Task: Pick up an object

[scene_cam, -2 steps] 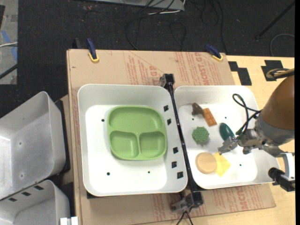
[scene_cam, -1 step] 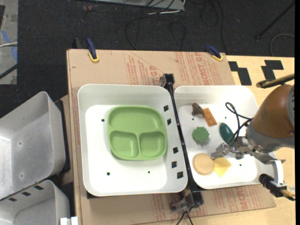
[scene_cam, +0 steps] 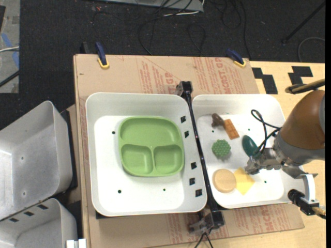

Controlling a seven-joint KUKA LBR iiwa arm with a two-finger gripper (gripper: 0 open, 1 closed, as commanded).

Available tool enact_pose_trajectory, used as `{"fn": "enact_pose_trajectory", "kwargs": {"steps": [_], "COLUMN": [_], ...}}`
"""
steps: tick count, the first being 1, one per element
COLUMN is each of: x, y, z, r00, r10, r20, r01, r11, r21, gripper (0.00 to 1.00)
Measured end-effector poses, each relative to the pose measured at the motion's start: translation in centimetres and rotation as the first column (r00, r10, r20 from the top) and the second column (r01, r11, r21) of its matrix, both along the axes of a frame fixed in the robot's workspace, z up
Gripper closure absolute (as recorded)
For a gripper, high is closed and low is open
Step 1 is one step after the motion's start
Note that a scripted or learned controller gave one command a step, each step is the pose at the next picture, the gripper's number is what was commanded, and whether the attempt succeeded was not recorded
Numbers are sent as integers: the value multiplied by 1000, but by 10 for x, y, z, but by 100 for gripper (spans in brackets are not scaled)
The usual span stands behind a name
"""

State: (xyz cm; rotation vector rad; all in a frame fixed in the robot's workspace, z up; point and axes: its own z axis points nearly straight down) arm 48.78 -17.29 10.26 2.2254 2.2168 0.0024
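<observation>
1. The arm (scene_cam: 305,133), grey with an orange band, enters from the right of the camera view and reaches down into the right bin (scene_cam: 274,112).
2. The gripper (scene_cam: 254,165) sits low over the bin floor, toward the bin's near edge. Whether its jaws are spread or pressed together cannot be told, as the wrist and cabling cover them from above.
3. The nearest candidate object is a yellow piece (scene_cam: 244,182), lying just below and slightly left of the gripper in the picture, apparently touching or almost touching it. Nothing is seen held.
4. A tan round disc (scene_cam: 224,180) lies against the yellow piece on its left, so a grasp there risks catching both.
5. A dark teal object (scene_cam: 250,145) lies just above the gripper, partly under the black cable.
6. A green knobbly ball (scene_cam: 221,148) lies further left, apart from the gripper. An orange block (scene_cam: 230,128) with a brown piece (scene_cam: 217,120) at its end lies toward the far side, its long axis running diagonally.
7. The left bin (scene_cam: 103,138) holds a green divided plate (scene_cam: 151,146), well apart from the gripper.
8. Judgement: the coming move turns on a short shift toward the near edge to centre over the yellow piece.
</observation>
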Motion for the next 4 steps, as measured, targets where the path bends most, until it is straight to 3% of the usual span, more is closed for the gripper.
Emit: {"fn": "enact_pose_trajectory", "kwargs": {"steps": [3,4], "x": [5,22], "y": [-3,47], "z": [154,161], "r00": [1000,1000], "r10": [8,10], "r20": [5,1], "r01": [-8,-10], "r11": [1000,1000], "r21": [-4,-1], "gripper": [100,100]}}
